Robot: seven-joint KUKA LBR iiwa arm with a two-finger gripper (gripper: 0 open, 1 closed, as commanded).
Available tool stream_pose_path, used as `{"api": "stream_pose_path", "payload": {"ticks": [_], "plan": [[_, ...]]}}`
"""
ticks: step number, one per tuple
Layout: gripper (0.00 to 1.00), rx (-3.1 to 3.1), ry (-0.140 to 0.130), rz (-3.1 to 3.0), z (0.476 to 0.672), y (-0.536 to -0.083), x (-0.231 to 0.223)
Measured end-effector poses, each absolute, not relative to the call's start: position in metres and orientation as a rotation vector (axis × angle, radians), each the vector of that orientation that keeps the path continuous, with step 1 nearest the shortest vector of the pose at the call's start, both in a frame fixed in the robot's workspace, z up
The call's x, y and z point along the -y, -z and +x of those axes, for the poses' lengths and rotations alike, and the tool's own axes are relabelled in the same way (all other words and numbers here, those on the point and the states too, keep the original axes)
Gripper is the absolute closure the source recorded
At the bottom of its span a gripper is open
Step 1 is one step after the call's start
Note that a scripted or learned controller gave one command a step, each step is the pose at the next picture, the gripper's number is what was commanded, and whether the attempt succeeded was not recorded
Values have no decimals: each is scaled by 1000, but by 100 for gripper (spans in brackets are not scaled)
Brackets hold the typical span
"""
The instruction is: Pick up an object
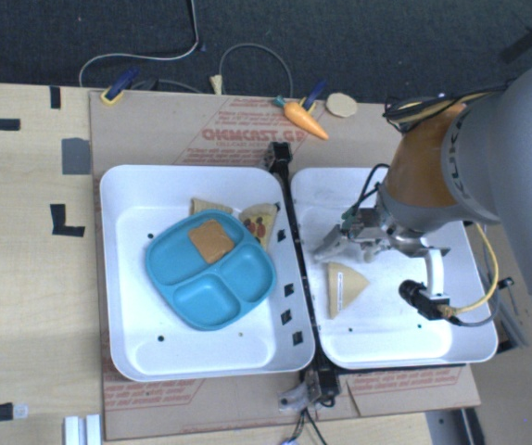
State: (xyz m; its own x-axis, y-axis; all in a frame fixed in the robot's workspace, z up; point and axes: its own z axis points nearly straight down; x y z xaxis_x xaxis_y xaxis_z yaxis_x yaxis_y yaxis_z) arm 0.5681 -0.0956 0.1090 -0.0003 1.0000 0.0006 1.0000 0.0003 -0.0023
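Note:
A cream wedge-shaped piece [344,287] lies flat in the right bin [461,341], near its left wall. My gripper [345,248] hangs just above the wedge's far edge, its two grey fingers spread open with nothing between them. In the left bin [122,248] a blue divided plate [212,276] carries a brown toast-like square [212,241]. A tan flat piece [206,209] and a small patterned card [260,222] poke out behind the plate.
A black divider [289,239] runs between the bins. A toy carrot [305,120] and a pale disc [342,106] lie on the cardboard behind the bins. A yellow cable [475,306] loops from the arm over the right bin.

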Motion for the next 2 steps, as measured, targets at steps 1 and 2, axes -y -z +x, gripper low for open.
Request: {"api": "stream_pose_path", "payload": {"ticks": [1, 2], "plan": [[0, 2229, 8, -2226, 536, -86, 97], [100, 2228, 6, -2228, 537, -97, 99]]}}
